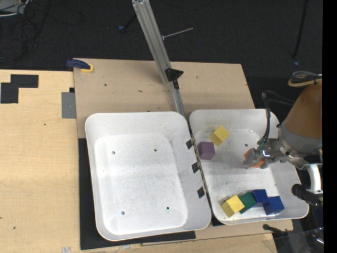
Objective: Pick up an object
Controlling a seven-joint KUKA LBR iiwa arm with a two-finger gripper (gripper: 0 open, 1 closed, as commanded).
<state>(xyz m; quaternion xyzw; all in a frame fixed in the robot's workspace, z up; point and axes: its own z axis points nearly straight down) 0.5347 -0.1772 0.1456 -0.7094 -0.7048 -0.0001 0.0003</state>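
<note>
The right bin (pixel 231 115) holds several small blocks. A yellow block (pixel 220 135) and a purple block (pixel 206 150) lie near its left wall. At its front edge a second yellow block (pixel 232 205), a green block (pixel 247 201) and two blue blocks (pixel 259 196) (pixel 273 205) sit clustered together. My gripper (pixel 255 157) is low over the right side of this bin. A small orange object (pixel 258 164) shows right at its tip, partly hidden by the gripper. I cannot tell whether the orange object is held or simply lies under the tip.
The left bin (pixel 92 128) sits beside the right one, with black clips (pixel 195 167) along the shared wall. A slanted aluminium rail (pixel 155 41) rises behind the bins. The arm's orange band (pixel 308 109) stands over the right bin's right rim.
</note>
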